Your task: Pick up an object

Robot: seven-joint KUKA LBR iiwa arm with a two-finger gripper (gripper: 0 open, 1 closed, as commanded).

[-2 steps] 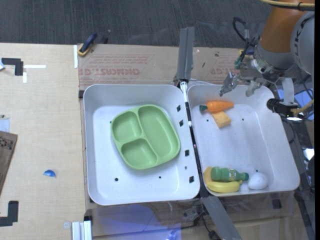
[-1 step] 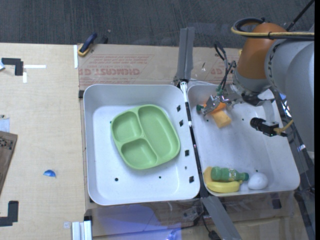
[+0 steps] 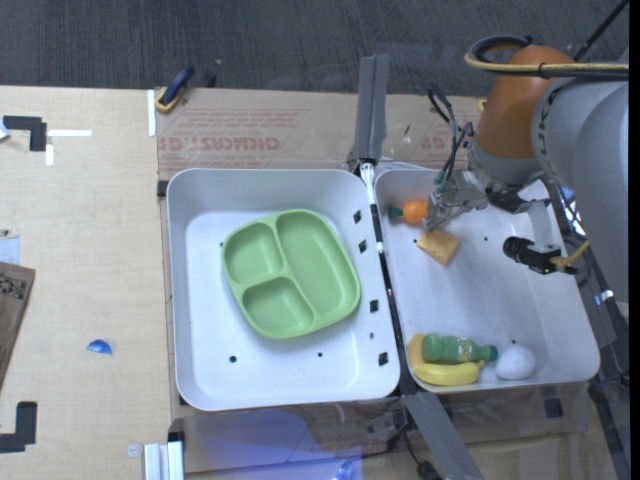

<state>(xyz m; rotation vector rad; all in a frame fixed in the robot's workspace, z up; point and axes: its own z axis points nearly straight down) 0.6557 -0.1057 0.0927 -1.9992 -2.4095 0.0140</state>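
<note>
At the lower right of the frame, a banana (image 3: 443, 373), green bottle (image 3: 457, 349) and white ball (image 3: 516, 363) lie untouched in the right bin (image 3: 560, 308). Higher up, the end effector (image 3: 447, 211) hangs over a tan block (image 3: 438, 245), beside a small orange piece (image 3: 412, 211). Whether it is spread or pinching I cannot tell; nothing looks lifted, so the grasp remains.

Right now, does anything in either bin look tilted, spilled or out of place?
Nothing spilled. The green three-compartment plate lies skewed in the left white bin; the tan block sits tilted below the gripper.
</note>
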